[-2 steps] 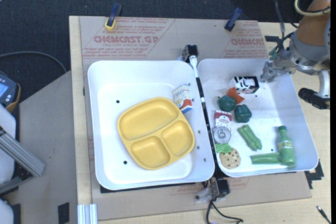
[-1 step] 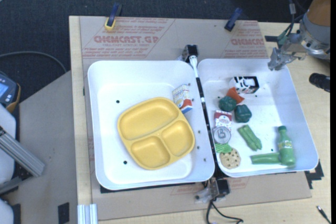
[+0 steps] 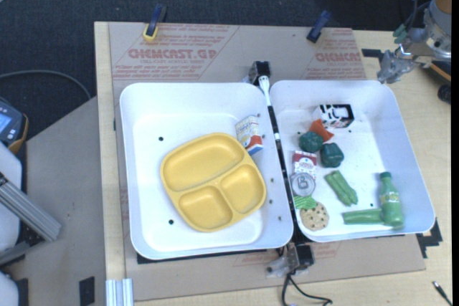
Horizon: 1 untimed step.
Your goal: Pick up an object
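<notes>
My gripper (image 3: 391,67) hangs at the far right, just beyond the back right corner of the right bin (image 3: 410,147), over the bench and away from every object. Inside that bin lie a black-and-white piece (image 3: 336,114), an orange piece (image 3: 320,129), two dark green lumps (image 3: 310,142) (image 3: 331,154), a red-and-white packet (image 3: 305,163), a round grey lid (image 3: 303,184), a cookie (image 3: 313,215), a green vegetable (image 3: 341,188) and a green bottle (image 3: 390,198) with a green stick (image 3: 362,217) beside it.
The left bin (image 3: 136,154) holds a yellow divided plate (image 3: 213,180) and a small red, white and blue carton (image 3: 249,132) near the divider. Clamps (image 3: 153,24) (image 3: 318,26) sit on the board's back edge. Cables and equipment crowd the top right.
</notes>
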Each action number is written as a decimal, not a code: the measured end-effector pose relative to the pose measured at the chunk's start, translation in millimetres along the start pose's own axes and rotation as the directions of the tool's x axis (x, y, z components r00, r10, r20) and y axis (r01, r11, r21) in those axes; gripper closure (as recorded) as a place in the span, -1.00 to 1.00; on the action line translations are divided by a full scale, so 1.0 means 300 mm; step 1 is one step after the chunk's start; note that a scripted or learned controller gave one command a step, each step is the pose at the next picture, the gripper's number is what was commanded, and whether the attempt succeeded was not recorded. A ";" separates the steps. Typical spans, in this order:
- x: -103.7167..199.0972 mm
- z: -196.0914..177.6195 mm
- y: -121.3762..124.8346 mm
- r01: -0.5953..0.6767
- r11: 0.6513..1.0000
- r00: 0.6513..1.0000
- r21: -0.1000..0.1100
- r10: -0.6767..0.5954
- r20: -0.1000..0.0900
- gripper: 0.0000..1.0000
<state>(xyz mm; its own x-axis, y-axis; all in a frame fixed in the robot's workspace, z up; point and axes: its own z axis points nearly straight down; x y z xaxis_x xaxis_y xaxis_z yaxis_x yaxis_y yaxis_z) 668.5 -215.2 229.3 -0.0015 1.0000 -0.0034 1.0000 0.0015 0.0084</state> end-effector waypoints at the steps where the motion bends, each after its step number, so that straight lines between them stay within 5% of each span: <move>1: 0.161 -0.020 -0.087 0.003 1.000 1.000 0.009 -0.003 -0.005 1.00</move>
<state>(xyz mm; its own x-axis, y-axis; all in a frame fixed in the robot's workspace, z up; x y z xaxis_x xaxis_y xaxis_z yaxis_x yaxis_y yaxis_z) 642.5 -166.8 234.9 -0.0044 1.0000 0.0020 1.0000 0.0044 -0.0011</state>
